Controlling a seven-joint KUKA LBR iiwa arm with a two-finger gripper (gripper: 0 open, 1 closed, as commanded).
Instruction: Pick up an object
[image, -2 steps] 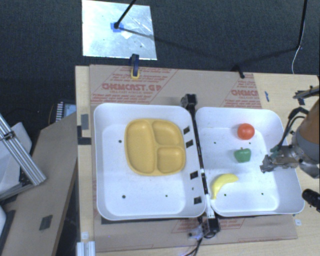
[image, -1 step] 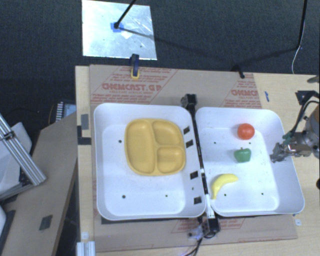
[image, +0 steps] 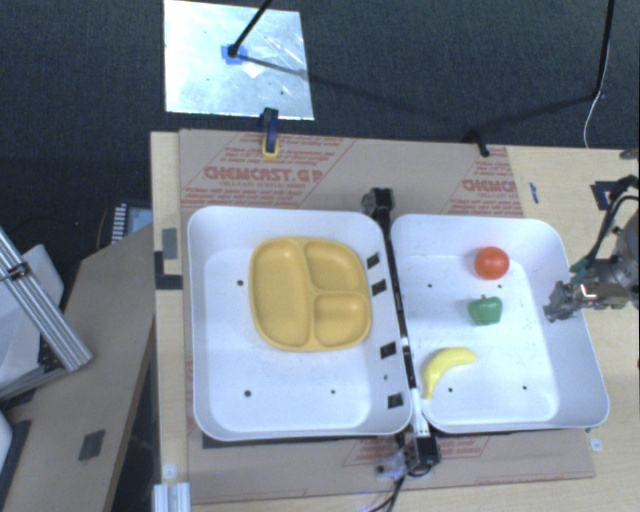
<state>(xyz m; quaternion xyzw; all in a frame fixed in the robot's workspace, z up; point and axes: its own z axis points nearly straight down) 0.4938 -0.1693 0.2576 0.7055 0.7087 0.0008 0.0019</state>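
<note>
The right bin (image: 520, 400) holds three toy foods. An orange tomato (image: 491, 262) lies toward its back. Just in front of it sits a green pepper (image: 485, 310). A yellow banana (image: 445, 367) lies near the bin's front left. My gripper (image: 562, 300) hangs at the right bin's right rim, some way right of the pepper, with nothing seen between its fingers.
The left bin (image: 215, 390) carries a yellow divided plate (image: 306, 293) in its middle. A black divider (image: 392, 300) with clips runs between the bins. Cardboard (image: 330, 175) lies under both bins. A shiny metal sheet (image: 238, 60) lies beyond the bench.
</note>
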